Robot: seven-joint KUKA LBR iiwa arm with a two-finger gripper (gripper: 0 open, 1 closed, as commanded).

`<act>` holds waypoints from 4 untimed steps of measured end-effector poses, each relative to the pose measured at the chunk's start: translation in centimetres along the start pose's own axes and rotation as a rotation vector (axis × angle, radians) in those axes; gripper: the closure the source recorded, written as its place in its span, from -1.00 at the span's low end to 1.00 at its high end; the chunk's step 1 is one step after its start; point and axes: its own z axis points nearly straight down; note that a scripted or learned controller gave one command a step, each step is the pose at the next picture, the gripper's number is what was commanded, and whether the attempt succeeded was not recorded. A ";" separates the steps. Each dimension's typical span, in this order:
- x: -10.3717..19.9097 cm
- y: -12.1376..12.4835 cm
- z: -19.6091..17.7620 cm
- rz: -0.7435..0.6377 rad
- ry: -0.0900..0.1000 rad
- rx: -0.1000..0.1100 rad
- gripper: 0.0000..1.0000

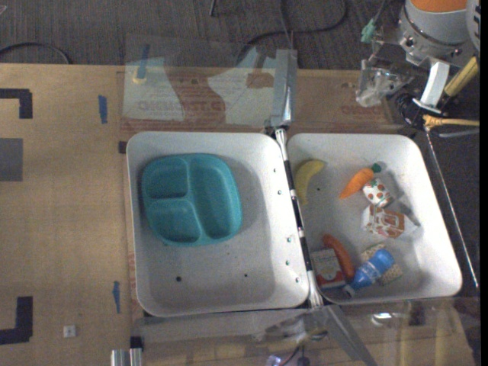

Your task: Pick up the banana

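Banana (306,177) lies by the right bin's (438,204) left wall; gripper (379,82), grip state unclear, should descend well clear of that wall.

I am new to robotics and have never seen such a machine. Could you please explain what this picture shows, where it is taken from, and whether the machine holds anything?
The picture comes from one camera fixed above a bench, looking down at a slant. The grey and orange shape at top right is the robot arm; its gripper, the part that grasps, hangs above the bench beyond the bins, with nothing visibly between its fingers. The left bin holds a teal divided plate. The right bin holds the banana, at its left edge, plus a toy carrot, a blue bottle and small packets.
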 end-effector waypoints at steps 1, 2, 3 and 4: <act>4.9 -4.0 -8.9 0.341 0.000 0.002 1.00; -5.7 -1.8 -9.4 -0.002 0.000 -0.001 1.00; -8.1 1.4 -9.4 0.620 0.000 0.001 1.00; -5.1 0.0 -9.1 0.370 0.000 0.006 1.00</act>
